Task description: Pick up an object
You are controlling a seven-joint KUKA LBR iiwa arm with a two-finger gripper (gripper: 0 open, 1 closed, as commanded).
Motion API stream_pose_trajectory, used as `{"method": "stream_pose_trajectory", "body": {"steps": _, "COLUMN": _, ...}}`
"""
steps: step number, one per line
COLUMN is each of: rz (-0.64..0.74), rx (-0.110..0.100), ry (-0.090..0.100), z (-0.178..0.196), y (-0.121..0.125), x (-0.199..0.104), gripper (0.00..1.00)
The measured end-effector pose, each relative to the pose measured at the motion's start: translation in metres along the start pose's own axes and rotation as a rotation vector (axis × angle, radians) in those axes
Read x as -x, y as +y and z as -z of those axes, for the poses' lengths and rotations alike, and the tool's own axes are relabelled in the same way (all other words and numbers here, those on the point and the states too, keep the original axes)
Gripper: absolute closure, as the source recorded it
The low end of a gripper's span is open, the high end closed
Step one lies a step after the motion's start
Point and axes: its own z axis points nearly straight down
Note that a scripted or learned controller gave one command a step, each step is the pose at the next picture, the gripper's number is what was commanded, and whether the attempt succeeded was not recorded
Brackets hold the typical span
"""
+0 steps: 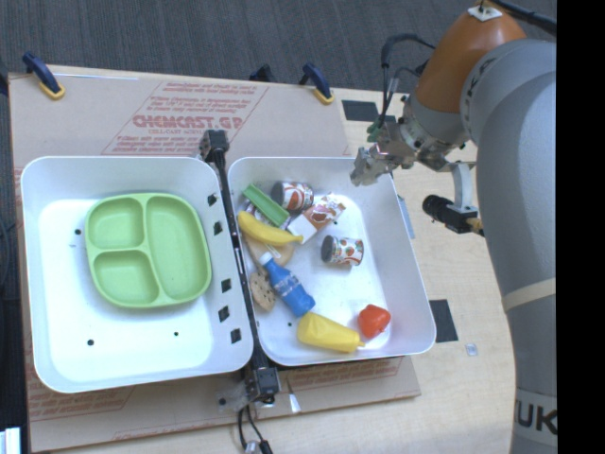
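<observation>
Camera view showed the hand point(369, 167) above the far right corner of the right bin point(408, 282), at the end of the grey arm point(515, 112) with its orange band. Whether the hand was spread or pressed together could not be told; nothing was visible between its tips.

The right bin held the objects available for picking. A green block point(266, 204) lay at the far left, touching a yellow banana point(266, 230) just nearer. Two small printed cans point(295, 196) point(342, 251) lay toward the middle, with a printed packet point(321, 213) between them. A blue bottle point(286, 288) lay nearer, beside a brown cookie-like piece point(263, 294) against the left wall. A yellow item point(328, 333) and an orange-red item point(374, 321) lay at the near edge, just beside each other.

The left bin point(47, 339) held a green divided plate point(148, 249). Both bins rested on a cardboard sheet point(189, 121), clamped at the far edge of the surface point(463, 329).
</observation>
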Motion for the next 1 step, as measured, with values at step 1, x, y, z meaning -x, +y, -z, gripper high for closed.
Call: {"method": "stream_pose_trajectory", "body": {"steps": 1, "rz": 0.001, "rx": -0.002, "ry": 0.000, "z": -0.0006, "y": -0.0004, "x": -0.0001, "gripper": 0.00}}
